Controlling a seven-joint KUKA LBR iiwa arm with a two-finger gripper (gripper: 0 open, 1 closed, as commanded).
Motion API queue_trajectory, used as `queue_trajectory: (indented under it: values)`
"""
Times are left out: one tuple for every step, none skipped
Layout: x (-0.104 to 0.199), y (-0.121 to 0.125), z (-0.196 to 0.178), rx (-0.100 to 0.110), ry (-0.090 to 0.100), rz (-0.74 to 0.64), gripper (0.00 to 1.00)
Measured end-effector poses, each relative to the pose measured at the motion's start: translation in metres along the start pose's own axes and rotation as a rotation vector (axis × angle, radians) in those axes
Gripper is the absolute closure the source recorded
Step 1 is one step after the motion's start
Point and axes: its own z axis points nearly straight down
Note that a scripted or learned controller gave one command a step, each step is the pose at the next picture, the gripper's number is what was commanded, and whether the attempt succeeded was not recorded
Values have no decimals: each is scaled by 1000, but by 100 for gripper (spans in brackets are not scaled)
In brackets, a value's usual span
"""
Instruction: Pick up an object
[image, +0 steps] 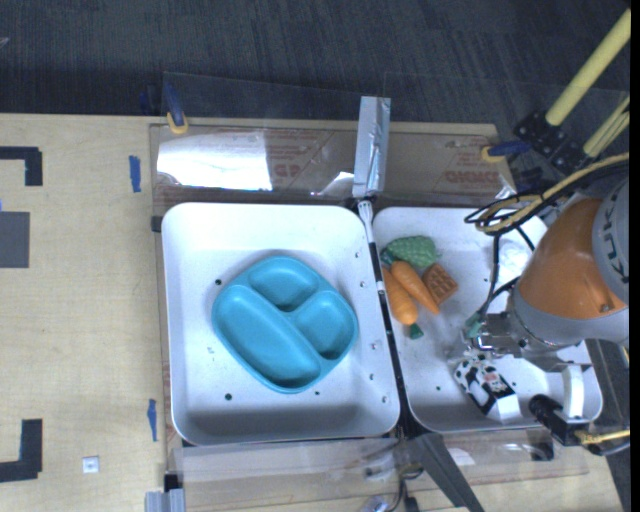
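In the right bin (440, 405), near its left wall, lie two orange carrot-like toys (405, 292), a green leafy piece (411, 248) and a small brown piece (441, 284), all close together. My gripper (484, 380) hangs low over the bin's front right part, its black-and-white tip pointing down at the bin floor, apart from the toys. The grey arm with its orange band (572, 270) reaches in from the right and covers the bin's right side.
The left bin (200, 240) holds a blue divided plate (285, 321) in its middle. A clear plastic wall and a metal divider (370, 145) stand behind the bins. Yellow rods and cables (560, 110) sit at the top right.
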Motion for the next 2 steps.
queue_trajectory:
  values:
    - [65, 29, -83, 1, 1, -100, 100]
    - [85, 122, -132, 1, -1, -118, 100]
